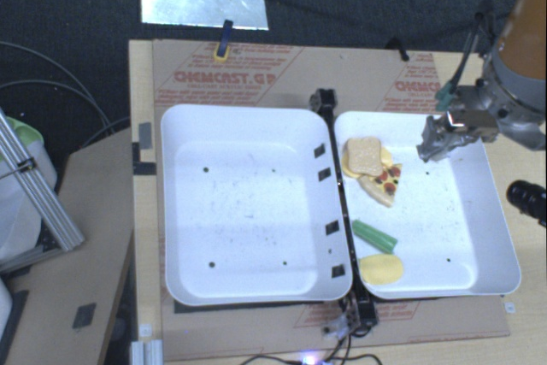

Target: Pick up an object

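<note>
Two white bins; the right bin [479, 209] holds four toy foods: one bread slice [362, 153]; one pizza wedge [382, 181]; one green stick [374, 235]; one yellow oval [381, 269]; gripper [432, 147] hovers, grip unclear.

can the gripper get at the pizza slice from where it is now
Probably yes. The gripper hangs over the right bin, just right of the pizza slice, with bare bin floor between them. The bread touches the slice's upper left, so a grasp might nudge it.

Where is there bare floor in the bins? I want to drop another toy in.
Left bin: bare wall to wall. Right bin: bare right of the green piece. Crowded along the divider: bread, pizza slice, yellow piece.
</note>
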Action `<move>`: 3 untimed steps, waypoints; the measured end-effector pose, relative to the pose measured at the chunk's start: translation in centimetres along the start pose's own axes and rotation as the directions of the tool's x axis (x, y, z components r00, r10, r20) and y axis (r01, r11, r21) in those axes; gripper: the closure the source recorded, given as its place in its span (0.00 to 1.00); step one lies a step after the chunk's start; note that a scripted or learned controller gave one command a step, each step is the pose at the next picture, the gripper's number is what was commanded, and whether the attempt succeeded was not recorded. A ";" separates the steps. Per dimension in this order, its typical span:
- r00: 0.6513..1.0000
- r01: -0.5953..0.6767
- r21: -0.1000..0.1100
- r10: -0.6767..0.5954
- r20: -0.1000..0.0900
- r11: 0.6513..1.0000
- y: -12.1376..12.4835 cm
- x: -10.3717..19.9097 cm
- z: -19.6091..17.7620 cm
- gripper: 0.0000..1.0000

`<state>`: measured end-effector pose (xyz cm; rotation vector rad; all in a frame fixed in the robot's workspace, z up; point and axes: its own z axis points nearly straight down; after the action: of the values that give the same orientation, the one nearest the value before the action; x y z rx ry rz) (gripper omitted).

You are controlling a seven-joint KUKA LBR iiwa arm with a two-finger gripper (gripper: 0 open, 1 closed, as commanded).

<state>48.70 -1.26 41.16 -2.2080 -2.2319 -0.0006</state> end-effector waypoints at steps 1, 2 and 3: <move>1.000 -0.002 0.007 0.002 0.001 1.000 0.0 5.2 10.8 1.00; 1.000 -0.001 -0.008 0.001 -0.001 1.000 0.4 10.5 5.5 1.00; 1.000 -0.006 -0.018 0.006 -0.003 1.000 0.1 10.5 -6.7 1.00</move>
<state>48.73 9.22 47.86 -2.2219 -2.2334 -0.0238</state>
